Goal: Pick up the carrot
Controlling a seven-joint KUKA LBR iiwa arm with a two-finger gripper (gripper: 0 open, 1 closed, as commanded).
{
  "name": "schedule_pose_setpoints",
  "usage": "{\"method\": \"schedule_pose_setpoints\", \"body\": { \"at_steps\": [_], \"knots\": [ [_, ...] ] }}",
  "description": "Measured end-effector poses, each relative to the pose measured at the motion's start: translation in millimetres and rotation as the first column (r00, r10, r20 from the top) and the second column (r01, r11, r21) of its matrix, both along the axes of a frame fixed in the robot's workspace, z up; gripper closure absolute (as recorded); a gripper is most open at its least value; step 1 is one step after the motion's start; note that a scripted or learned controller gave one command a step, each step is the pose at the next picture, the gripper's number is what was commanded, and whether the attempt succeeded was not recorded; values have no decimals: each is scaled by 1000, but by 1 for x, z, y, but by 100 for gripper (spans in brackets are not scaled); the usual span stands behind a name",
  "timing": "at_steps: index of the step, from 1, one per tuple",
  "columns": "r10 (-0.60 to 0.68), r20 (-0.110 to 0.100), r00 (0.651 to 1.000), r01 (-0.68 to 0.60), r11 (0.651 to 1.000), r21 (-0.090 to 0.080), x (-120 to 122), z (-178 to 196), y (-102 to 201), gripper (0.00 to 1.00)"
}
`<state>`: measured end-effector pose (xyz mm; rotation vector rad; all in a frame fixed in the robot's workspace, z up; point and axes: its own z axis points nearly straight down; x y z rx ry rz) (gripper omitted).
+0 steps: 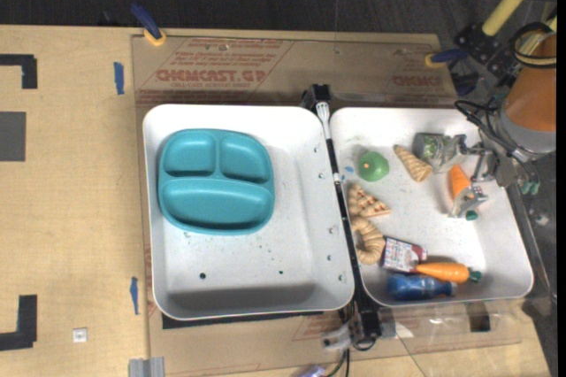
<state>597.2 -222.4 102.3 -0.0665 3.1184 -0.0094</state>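
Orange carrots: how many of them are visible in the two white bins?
2, both in the right bin: one orange carrot lies near the front edge above a blue bottle; another orange carrot-like piece sits at the gripper.

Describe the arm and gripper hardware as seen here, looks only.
The arm comes in at the right edge: a broad orange band with grey housing beneath it. Black cables loop beside it above the bin. The gripper is a small metal-grey assembly with dark parts and a teal-green spot near its lower end. No legible markings at this resolution.
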Motion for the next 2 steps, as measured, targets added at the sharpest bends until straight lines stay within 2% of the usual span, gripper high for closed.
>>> {"method": "schedule_pose_setpoints", "body": {
  "at_steps": [1,2],
  "knots": [
    [-204,-11,979,204,979,6,7,-14,-1,0],
    [-202,5,979,202,979,4,12,1,-1,100]
  ]
}}
